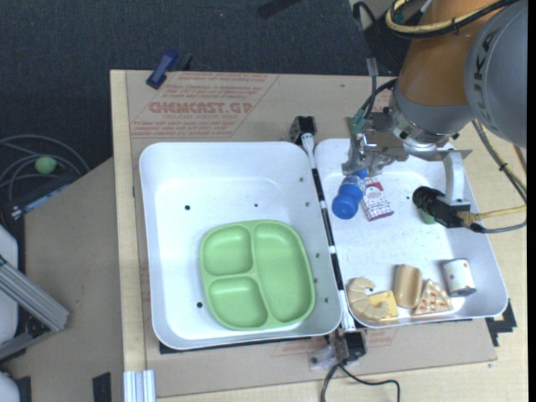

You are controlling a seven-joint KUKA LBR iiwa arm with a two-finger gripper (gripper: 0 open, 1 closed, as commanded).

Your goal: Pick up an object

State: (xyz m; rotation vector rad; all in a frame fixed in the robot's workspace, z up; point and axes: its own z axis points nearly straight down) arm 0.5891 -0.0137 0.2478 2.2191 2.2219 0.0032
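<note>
My gripper [363, 164] hangs over the back left part of the right bin [477, 249]. Directly under it lies a blue bottle-like object [345, 201], tilted, with its upper end reaching up to the gripper. A small red and white packet [378, 201] rests just to the right of the blue object. Along the bin's front edge sit a yellow pastry toy [371, 300], a tan bread piece [407, 284], a pizza slice toy [433, 298] and a small white and grey can [457, 275].
The left bin [167, 182] holds a green divided plate [255, 274]. A black ridge [322, 203] separates the two bins. The grey and orange arm [444, 48] fills the space above the right bin's back edge.
</note>
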